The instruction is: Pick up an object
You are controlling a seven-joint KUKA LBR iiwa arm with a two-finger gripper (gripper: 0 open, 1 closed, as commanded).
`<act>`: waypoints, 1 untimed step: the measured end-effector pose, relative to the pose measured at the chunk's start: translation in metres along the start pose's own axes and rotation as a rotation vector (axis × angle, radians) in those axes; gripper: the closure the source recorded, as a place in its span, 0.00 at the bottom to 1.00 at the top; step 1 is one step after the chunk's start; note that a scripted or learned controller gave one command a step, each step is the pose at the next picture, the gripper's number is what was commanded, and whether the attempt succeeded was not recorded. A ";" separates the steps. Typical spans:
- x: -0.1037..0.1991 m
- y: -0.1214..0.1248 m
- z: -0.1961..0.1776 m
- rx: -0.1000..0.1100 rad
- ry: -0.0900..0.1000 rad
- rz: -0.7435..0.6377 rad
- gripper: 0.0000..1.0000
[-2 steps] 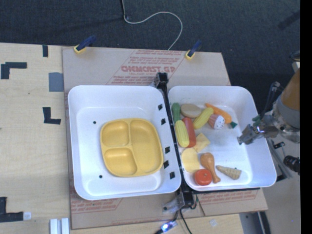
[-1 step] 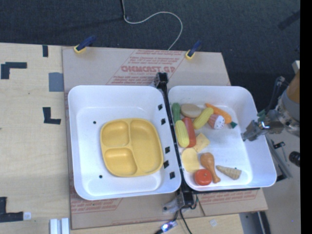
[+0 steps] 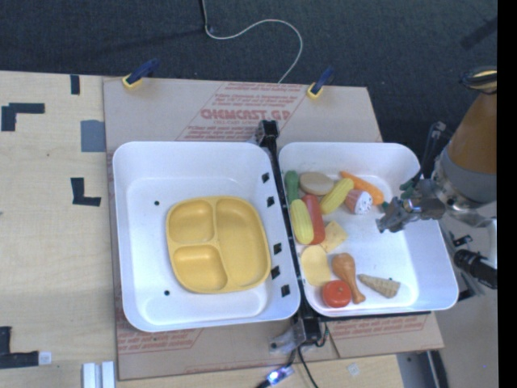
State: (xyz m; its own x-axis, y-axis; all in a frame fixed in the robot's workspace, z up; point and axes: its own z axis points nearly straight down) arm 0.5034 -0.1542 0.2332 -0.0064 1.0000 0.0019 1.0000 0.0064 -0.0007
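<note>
Stage: pick not yet done | hand [image 3: 393,217] above right bin [image 3: 420,285], grip state unclear | toy food [image 3: 323,217] untouched

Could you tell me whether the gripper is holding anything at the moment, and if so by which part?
Nothing is held. The gripper hangs over the right bin, apart from the toy food, with nothing between its fingers.

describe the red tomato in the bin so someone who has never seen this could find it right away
Look in the right bin, the one full of toy food. At its near edge sits the tomato, touching the drumstick. It is the only round red piece there.
</note>
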 end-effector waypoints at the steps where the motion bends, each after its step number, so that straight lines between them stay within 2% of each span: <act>1: 0.052 0.004 0.013 0.002 0.000 0.000 1.00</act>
State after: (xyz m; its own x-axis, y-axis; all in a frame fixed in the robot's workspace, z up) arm 0.5071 -0.1023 0.2199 -0.0061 1.0000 0.0016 1.0000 0.0061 -0.0030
